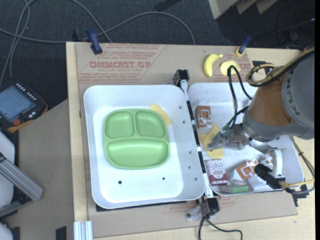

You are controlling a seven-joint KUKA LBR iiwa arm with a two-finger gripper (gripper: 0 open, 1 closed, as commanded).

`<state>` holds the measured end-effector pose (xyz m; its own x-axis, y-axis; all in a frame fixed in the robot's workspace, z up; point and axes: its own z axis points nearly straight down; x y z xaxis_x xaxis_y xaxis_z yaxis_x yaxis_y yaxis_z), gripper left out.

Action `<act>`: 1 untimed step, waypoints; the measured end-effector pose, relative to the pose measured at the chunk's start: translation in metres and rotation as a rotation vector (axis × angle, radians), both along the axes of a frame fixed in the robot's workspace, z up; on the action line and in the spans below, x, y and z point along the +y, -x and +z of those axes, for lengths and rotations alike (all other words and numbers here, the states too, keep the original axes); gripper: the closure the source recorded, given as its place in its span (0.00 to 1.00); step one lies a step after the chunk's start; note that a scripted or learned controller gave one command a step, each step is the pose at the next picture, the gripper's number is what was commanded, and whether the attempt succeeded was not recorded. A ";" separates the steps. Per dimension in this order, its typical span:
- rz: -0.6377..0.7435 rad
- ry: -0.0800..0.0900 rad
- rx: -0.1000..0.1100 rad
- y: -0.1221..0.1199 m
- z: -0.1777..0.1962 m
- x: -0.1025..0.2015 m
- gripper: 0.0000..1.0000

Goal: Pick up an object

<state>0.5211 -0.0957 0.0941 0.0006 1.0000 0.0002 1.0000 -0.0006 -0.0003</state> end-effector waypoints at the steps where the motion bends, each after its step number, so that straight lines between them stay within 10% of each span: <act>1: 0.001 0.001 -0.001 -0.063 -0.009 -0.036 0.00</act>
